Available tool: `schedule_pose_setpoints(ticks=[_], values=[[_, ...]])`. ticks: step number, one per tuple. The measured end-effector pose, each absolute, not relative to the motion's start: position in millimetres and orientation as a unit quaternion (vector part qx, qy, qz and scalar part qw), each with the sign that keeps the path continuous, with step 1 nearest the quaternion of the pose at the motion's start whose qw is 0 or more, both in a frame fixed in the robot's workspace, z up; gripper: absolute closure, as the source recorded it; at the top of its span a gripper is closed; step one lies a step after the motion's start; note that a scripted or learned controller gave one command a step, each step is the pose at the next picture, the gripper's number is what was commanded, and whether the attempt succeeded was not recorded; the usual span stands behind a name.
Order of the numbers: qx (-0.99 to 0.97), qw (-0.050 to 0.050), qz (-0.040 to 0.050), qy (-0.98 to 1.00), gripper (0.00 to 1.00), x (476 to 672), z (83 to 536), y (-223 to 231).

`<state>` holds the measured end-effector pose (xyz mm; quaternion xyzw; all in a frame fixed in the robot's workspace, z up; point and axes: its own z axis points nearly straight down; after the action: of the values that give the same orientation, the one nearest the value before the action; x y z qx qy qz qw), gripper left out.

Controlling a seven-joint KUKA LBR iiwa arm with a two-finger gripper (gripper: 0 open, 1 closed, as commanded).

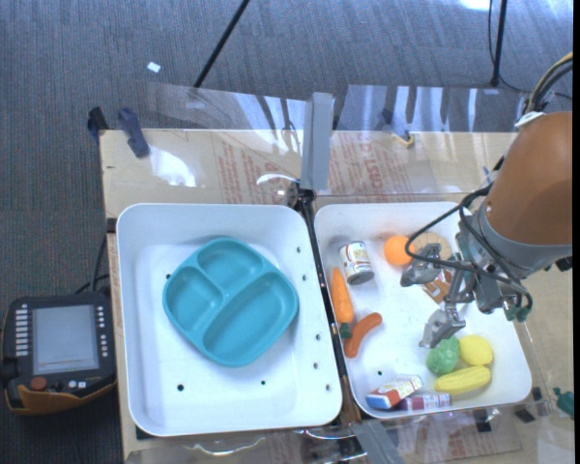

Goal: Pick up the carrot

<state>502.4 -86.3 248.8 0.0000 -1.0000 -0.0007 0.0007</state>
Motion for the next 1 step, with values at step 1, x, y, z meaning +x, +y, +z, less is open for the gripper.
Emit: schedule_pose_setpoints(ticks=[1], values=[[-0.141, 0.003, -0.0003, -0.99, 0.0, 554.9, 127.4, -81.6]])
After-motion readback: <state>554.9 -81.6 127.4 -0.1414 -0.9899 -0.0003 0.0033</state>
